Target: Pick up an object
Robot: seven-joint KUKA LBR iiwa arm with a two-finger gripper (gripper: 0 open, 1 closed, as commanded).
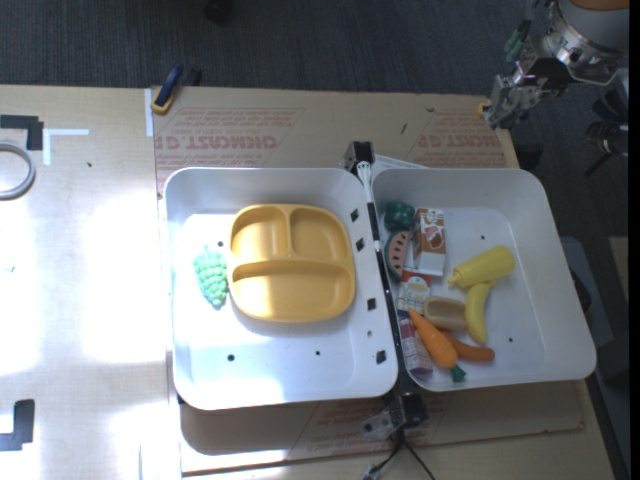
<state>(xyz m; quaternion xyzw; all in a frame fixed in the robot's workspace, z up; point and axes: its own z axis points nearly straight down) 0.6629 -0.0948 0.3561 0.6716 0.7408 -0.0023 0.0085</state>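
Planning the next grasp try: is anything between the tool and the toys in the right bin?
Nothing visible blocks it. The tool hangs beyond the right bin's far rim, over the cardboard. The banana, carrot and other toys lie uncovered below.

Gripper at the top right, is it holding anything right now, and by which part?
Nothing is held. The gripper hangs outside the bins, past the far corner of the right bin, with no object in it.

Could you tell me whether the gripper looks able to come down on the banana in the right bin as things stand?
Probably yes: the banana lies uncovered, nothing over it, and the gripper hangs beyond the right bin's far rim.
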